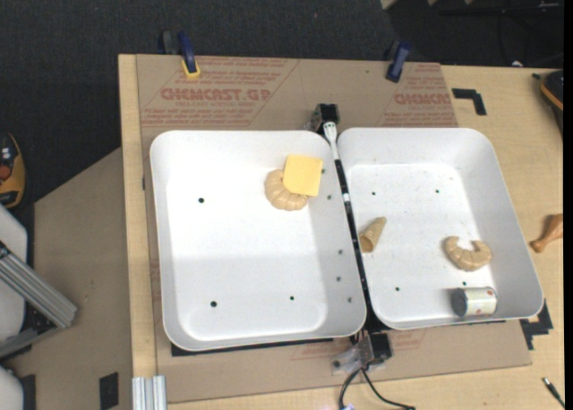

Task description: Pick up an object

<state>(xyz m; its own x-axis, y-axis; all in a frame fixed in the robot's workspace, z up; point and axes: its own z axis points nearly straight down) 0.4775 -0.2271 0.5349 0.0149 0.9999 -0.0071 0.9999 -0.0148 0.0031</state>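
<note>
The left bin (179, 247) holds a yellow square slice (303, 175) lying partly over a tan croissant-shaped piece (284, 195) near its upper right corner. In the right bin (501, 193) a small tan cone (372, 233) lies by the left wall. A second tan croissant-shaped piece (467, 254) rests toward the lower right. A short cylinder (474, 302) with a grey end and pale body lies near the front rim.
The bins sit on a brown cardboard sheet (134, 131) held by blue clamps (187, 52) at the back. A black clip (326, 117) joins the bins at the top. Cables (363, 372) run off the front edge. A tan object (546, 236) pokes in at the right.
</note>
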